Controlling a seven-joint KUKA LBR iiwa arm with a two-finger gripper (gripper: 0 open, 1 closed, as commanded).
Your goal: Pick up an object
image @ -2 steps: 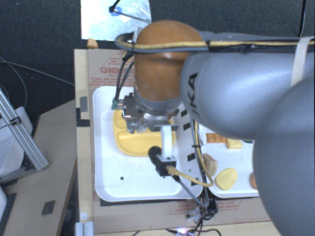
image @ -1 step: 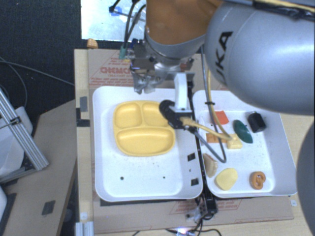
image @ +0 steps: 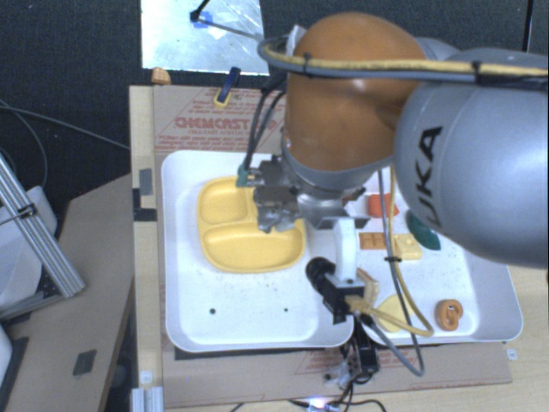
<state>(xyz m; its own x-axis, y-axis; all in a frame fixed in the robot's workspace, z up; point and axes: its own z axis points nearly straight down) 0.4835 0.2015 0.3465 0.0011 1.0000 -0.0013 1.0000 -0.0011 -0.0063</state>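
Note:
A yellow divided plate (image: 244,234) lies in the left bin (image: 240,320). My gripper (image: 276,213) hangs over the plate's right edge, under the orange band and grey wrist. In the right bin (image: 489,316) lie several small items: an orange-red block (image: 380,204), a brown square cracker (image: 372,241), a pale yellow piece (image: 407,247), a dark green piece (image: 425,232), a yellow wedge (image: 395,309) and a small brown ring-shaped piece (image: 449,313). The arm hides much of the right bin's back half.
A black connector with yellow cable (image: 330,286) dangles over the wall between the bins. Cardboard (image: 206,127) lies under the bins, with a blue and yellow clamp (image: 227,87) at its back edge. A shiny sheet (image: 202,24) lies behind, and a metal frame (image: 34,239) stands at the left.

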